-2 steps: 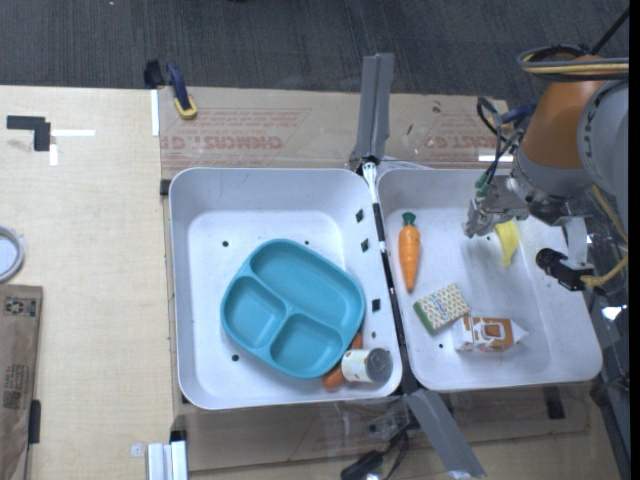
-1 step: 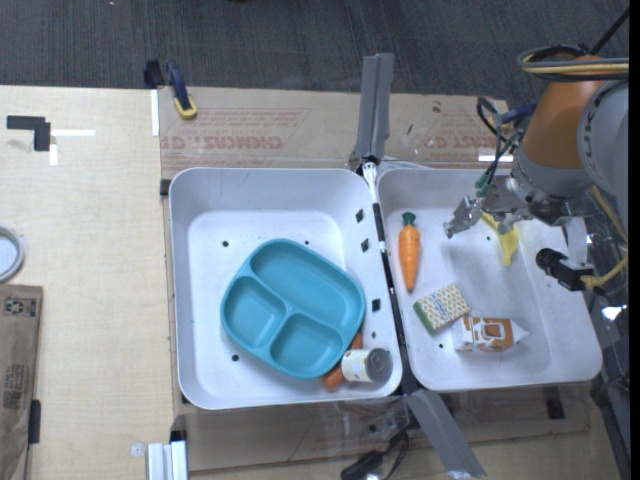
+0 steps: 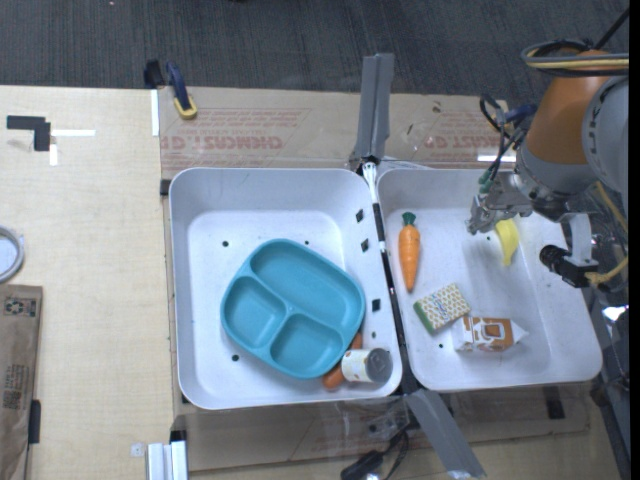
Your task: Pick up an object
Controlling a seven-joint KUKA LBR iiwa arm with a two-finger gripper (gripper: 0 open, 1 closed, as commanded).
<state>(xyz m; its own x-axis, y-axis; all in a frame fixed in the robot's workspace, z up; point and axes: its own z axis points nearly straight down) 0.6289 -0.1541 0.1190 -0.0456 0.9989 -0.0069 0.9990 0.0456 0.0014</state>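
Just beneath my gripper (image 3: pixel 492 218) sits a small yellow object (image 3: pixel 508 240), likely a banana-shaped toy, in the upper part of the right bin (image 3: pixel 570 368). Its top end meets my fingertips, but I cannot tell whether the fingers are apart or closed, or whether they have any hold on it. By my judgement the pick is not yet done: the yellow object looks to rest on the bin floor, so gripping and lifting remain.

Further out, to my gripper's left, lies a toy carrot (image 3: pixel 409 252). Below it are a green patterned block (image 3: pixel 441 307) and a small carton (image 3: pixel 487 334). Across the divider, the left bin (image 3: pixel 200 228) holds a blue divided plate (image 3: pixel 291 309) and a small can (image 3: pixel 366 365).

My arm (image 3: pixel 570 118) reaches in from the right, orange band above the wrist, angled down and leftward into the right bin.
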